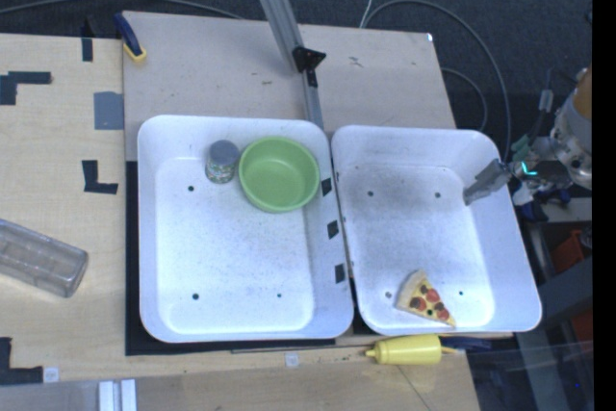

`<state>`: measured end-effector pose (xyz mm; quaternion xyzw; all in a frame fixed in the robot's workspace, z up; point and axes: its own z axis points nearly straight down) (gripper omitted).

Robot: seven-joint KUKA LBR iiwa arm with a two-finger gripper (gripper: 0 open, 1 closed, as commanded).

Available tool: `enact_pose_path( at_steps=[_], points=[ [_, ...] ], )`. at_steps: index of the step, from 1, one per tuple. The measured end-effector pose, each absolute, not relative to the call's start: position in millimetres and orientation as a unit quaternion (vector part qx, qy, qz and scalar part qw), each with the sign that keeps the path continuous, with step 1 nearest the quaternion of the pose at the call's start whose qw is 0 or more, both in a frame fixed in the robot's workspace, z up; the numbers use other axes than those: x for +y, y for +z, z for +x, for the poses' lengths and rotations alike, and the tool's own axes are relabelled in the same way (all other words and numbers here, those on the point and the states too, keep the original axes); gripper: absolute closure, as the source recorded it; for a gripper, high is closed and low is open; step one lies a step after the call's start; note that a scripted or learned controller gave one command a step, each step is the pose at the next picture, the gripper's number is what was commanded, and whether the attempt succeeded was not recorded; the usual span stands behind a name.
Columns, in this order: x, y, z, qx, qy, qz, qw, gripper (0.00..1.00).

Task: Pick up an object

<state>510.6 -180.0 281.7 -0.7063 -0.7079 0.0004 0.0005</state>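
One bowl, one jar, one pizza slice.

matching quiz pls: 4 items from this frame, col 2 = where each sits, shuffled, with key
Items:
1. green bowl
2. pizza slice toy
3. yellow squeeze bottle
4. small grey-lidded jar

Places:
A. on the bench, just outside the right bin's near rim
B. left bin, far side, against the bowl's left
C. right bin, near corner area
D. left bin, far right part

Pairs: 1-D, 2-C, 3-A, 4-B
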Motion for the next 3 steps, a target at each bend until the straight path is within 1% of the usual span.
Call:
enact_pose_path(
  at_steps=[2,3],
  points=[
    [-188.6,158.3,502.0,-0.707,0.0023,-0.707,0.004,0.00],
    [-182.1,107.8,508.7,-0.708,0.0018,-0.706,0.003,0.00]
  ],
)
